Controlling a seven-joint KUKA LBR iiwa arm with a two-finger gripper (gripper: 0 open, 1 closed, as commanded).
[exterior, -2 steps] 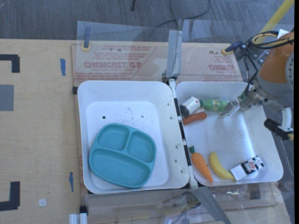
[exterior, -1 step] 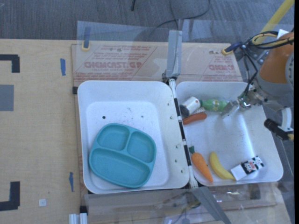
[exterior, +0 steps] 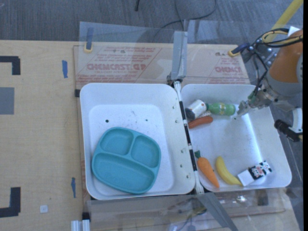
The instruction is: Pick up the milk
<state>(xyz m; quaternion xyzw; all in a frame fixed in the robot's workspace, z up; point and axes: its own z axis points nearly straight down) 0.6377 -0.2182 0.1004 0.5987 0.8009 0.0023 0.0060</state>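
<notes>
Lying well apart: milk (exterior: 255, 173), fingers (exterior: 242, 108).

A: The bins (exterior: 166, 96) look like smooth white plastic, faintly glossy, and the left one is speckled with dark flecks above the tray (exterior: 126, 160).

B: The tray is matt teal plastic. The bench (exterior: 38, 129) left of the bins looks like pale wood.

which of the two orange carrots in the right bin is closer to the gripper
The thinner carrot at the bin's far end, lying below the green bottle. The gripper is beside that bottle; the fatter carrot lies near the banana.
</notes>
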